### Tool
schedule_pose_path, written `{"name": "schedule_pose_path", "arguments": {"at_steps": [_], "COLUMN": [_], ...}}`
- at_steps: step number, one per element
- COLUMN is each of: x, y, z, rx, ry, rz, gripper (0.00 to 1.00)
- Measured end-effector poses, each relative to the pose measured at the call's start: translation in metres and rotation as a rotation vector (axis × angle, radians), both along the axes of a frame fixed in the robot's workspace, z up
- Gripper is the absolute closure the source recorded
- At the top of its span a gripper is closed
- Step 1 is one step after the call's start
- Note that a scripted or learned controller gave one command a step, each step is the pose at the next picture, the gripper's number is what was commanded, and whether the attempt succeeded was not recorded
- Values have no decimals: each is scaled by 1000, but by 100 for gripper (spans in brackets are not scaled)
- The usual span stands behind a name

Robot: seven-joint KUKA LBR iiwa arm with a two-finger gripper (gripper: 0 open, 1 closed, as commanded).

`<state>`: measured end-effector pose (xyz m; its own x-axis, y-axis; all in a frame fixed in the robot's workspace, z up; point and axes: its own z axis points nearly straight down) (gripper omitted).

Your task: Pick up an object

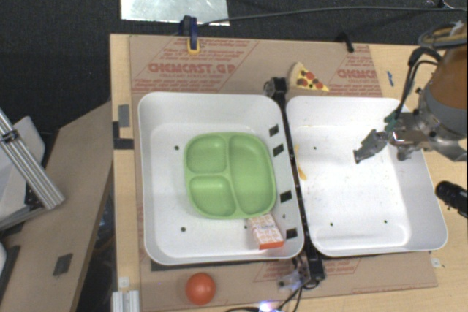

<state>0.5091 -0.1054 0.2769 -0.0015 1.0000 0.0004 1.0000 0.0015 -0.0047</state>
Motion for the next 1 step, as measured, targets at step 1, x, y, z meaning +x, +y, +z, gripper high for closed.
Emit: {"name": "schedule_pose_path", "arguments": {"at_steps": [1], "x": [1], "y": [0], "z": [3], "rx": [-1], "ry": [-7], "rz": [2], "gripper": [0]}}
